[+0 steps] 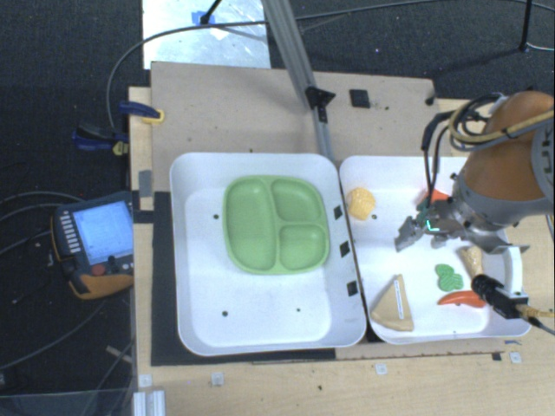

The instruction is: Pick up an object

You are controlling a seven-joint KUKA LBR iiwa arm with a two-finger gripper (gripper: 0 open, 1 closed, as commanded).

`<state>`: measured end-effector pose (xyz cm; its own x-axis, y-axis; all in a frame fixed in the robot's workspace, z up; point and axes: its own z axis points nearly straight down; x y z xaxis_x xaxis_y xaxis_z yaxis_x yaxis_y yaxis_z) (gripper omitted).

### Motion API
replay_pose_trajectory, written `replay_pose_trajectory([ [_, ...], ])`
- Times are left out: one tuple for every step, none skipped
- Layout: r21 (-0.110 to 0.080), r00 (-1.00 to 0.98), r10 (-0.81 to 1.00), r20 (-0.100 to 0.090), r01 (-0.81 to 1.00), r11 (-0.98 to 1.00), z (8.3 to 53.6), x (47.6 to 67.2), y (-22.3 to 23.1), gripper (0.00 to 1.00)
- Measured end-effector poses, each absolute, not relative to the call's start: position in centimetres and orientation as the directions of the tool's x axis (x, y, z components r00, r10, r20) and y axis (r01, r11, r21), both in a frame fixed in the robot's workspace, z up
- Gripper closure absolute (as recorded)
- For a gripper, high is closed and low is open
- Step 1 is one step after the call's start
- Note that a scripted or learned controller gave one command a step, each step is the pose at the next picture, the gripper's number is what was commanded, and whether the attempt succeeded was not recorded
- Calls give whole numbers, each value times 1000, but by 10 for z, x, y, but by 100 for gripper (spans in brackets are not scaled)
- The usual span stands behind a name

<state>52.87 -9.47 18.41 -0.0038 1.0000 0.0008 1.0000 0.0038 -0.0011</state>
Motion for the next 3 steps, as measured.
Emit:
replay_pose_trajectory([
  [1,-4,1000,0,1000,4,185,529,-95,0],
  [-3,-3,1000,1,1000,3,138,534,-87,0],
  [3,0,1000,0,1000,0,88,535,-87,0],
])
